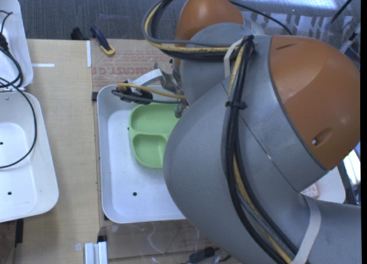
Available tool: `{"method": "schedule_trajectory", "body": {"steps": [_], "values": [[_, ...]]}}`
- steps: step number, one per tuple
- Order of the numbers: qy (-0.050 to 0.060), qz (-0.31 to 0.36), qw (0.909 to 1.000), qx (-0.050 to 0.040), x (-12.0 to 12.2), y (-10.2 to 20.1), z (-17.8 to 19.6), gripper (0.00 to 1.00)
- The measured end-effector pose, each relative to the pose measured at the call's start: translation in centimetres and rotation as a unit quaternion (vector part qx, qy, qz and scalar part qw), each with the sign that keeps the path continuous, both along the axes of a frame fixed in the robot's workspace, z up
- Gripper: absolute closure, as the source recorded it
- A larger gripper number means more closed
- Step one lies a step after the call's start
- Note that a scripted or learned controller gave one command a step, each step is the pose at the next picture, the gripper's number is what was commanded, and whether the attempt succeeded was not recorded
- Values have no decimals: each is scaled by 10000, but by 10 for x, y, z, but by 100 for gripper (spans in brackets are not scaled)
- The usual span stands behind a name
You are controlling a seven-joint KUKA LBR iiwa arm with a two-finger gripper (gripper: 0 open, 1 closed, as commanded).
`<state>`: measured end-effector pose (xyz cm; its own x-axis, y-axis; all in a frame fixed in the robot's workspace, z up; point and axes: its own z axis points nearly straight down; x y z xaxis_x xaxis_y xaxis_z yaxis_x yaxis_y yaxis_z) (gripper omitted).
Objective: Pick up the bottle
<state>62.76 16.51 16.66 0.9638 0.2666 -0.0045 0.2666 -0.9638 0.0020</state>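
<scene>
A: Nearest you is the grey arm (258, 160), bulking over the right part of the white bin (114, 200).

B: And inside that bin?

A: You've got a green divided tray (148, 137) lying against the arm's left flank.

B: Gripper? Bottle?

A: Honestly can't tell you either, the arm hides both. Far behind the bin, a blue-and-yellow tool (102, 40) lies on the bench.

High slanted view over bins (109, 160)
</scene>
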Motion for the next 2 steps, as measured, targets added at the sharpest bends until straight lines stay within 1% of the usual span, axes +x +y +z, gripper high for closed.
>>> {"method": "schedule_trajectory", "body": {"steps": [1,2], "values": [[-16,-308,9995,4,-35,56,86,100],[-7,-345,9994,-8,-34,53,94,100]]}}
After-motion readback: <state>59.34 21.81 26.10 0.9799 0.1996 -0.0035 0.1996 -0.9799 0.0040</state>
